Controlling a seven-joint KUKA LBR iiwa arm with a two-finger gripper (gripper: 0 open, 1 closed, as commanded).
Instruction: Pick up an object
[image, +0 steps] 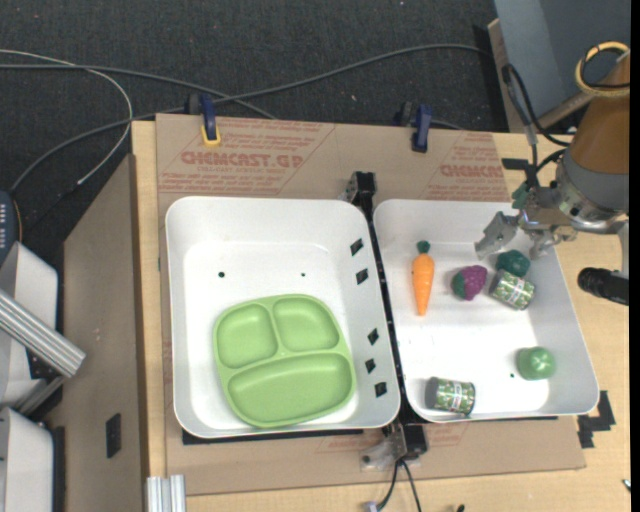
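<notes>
Right bin (560, 400) centre bare; toys hug edges; jaws (520, 238) open above green can (512, 290), far rim.

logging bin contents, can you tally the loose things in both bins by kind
Toy produce: 3, a carrot, a purple piece, a green ball
Cans: 2, one and another
Dark green item: 1
Divided green plate: 1
Total: 7

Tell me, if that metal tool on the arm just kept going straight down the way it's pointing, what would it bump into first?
Probably the dark green object right under the tool, with the green-labelled can lying just beyond it. Depth is hard to judge from this slanted view, so it might instead meet the white bin floor beside them.
</notes>
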